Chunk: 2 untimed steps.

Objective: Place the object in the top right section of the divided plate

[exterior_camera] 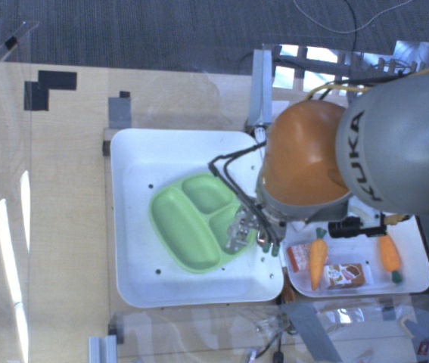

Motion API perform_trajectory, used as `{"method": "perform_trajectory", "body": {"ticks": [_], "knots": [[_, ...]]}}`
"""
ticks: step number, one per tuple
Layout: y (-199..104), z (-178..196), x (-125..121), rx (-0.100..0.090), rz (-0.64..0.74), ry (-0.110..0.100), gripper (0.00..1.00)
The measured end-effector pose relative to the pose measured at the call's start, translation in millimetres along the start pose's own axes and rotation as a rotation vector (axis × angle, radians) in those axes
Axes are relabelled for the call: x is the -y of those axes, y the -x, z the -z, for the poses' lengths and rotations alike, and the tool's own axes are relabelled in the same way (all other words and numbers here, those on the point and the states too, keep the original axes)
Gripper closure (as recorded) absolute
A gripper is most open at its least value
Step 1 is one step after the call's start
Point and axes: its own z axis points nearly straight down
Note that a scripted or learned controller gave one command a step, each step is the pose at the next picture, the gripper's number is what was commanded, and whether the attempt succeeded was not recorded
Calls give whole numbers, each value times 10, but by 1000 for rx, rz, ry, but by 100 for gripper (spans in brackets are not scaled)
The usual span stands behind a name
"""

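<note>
A light green divided plate lies tilted in the left white bin; it has one long section on its left and two smaller ones on its right. My gripper hangs over the plate's lower right section, at its right rim, under the orange band of the wrist. The arm hides much of that section. I see no object in the gripper.
The right bin holds two toy carrots, a red and white packet and a small reddish item. The grey arm covers that bin's upper part. Black cables loop from the wrist over the plate's top right.
</note>
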Motion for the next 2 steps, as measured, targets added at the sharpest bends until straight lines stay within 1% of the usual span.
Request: {"method": "perform_trajectory", "body": {"ticks": [2], "knots": [[35, 226, -39, 12, 2, 10, 100]]}}
